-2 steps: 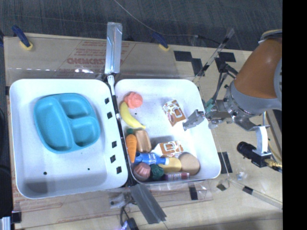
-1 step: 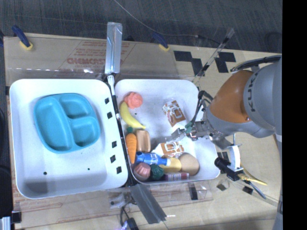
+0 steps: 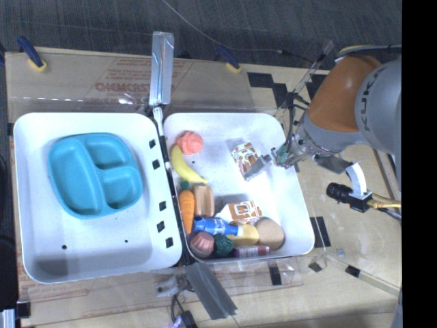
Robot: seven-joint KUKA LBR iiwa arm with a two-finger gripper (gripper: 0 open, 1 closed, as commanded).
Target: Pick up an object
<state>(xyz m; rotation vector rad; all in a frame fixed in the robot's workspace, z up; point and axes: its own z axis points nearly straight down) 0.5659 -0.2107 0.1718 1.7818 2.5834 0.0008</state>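
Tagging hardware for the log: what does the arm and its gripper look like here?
Grey rounded arm with an orange band above the wrist and dark lettering on the grey shell. Thin dark cables run beside the wrist. The small metallic gripper is dark grey.

A pale wooden bench [image 3: 355, 251] marked with black tape squares stands on dark grey carpet [image 3: 82, 9].

The grey arm [image 3: 369, 108] bends in from the right, claw [image 3: 263, 164] low.
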